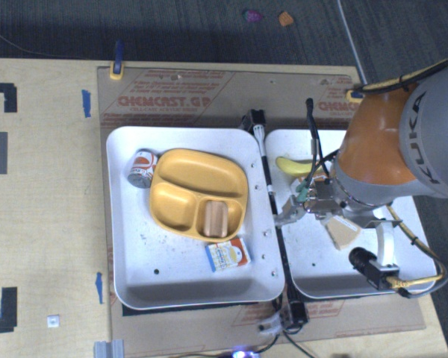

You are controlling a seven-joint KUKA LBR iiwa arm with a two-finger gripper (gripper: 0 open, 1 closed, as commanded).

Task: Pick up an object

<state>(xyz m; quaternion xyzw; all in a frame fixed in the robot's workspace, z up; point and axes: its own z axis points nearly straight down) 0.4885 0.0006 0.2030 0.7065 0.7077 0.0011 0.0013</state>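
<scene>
My gripper (291, 207) hangs low over the left part of the right bin (313, 271), close to the wall between the bins. A yellow banana (293, 165) lies just behind it, partly covered by cables and the wrist. A tan wedge-shaped piece (342, 233) rests to the gripper's right, under the arm. In the left bin (134, 274) a yellow divided plate (198, 181) holds a brown block (214, 218) in its front compartment. A small can (141, 168) lies at the plate's left, and a blue and white packet (227, 255) lies in front of it.
The grey arm with its orange band (377, 144) covers most of the right bin's back half. A black cylinder on a cable (369, 267) hangs over that bin's front right. A black clamp (254, 119) sits at the back between the bins.
</scene>
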